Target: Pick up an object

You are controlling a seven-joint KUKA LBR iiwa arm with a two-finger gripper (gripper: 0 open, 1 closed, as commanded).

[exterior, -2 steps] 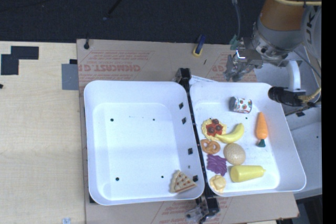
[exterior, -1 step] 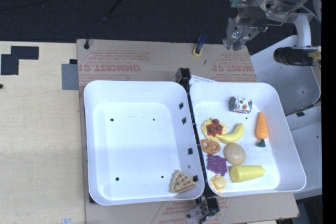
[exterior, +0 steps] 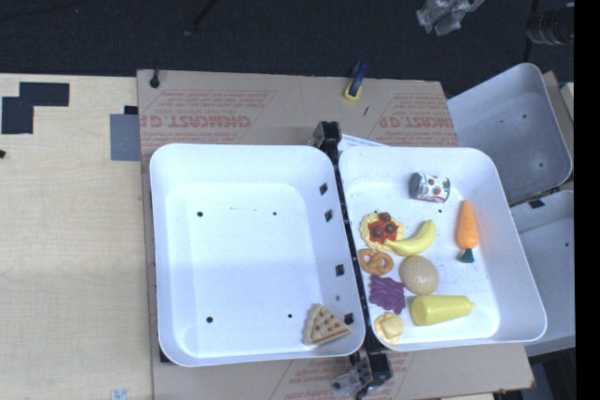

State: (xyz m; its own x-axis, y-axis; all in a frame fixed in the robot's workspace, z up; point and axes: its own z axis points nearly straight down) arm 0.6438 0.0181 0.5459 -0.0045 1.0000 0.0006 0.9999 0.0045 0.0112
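My gripper (exterior: 442, 9) hangs high at the top right, well above and behind the bins, with nothing visible between its fingers. The right bin (exterior: 511, 229) holds a small can (exterior: 429, 188), an orange carrot (exterior: 467, 228), a banana (exterior: 416, 241), a small pizza (exterior: 381, 228), a pretzel (exterior: 376, 261), a tan potato (exterior: 418, 274), a purple grape bunch (exterior: 386, 293), a yellow bottle (exterior: 439, 309) and a small yellow piece (exterior: 389, 326). A waffle wedge (exterior: 324, 326) lies in the left bin (exterior: 187, 201) at its front right corner.
Both bins rest on a cardboard sheet (exterior: 244, 112) on the bench. A black divider clip (exterior: 327, 134) sits where the bins meet. A blue and yellow clamp (exterior: 355, 81) stands at the cardboard's back edge. A grey metal plate (exterior: 511, 126) lies to the right.
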